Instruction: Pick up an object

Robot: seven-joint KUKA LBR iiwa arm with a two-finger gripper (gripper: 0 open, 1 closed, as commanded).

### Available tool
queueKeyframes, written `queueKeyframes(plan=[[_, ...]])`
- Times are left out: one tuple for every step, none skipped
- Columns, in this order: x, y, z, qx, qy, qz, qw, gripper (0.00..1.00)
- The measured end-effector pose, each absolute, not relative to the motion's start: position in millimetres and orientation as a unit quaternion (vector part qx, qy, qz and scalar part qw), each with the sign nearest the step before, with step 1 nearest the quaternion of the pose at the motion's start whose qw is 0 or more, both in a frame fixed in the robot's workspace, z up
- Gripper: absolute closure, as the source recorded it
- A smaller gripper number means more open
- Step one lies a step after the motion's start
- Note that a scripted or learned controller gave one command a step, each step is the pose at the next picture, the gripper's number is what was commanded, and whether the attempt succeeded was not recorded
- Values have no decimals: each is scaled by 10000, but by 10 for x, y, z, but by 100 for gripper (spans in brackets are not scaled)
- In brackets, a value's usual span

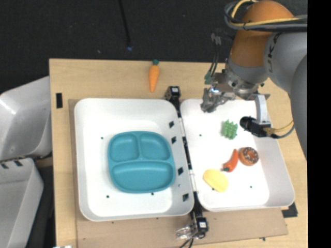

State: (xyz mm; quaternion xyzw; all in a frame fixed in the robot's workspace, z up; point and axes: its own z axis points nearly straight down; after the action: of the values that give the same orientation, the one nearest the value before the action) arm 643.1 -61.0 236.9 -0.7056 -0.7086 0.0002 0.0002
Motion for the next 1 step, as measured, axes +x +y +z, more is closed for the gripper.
queueKeyframes(plan=[[6365,-25,2321,-7051,-7091,4,4,100]])
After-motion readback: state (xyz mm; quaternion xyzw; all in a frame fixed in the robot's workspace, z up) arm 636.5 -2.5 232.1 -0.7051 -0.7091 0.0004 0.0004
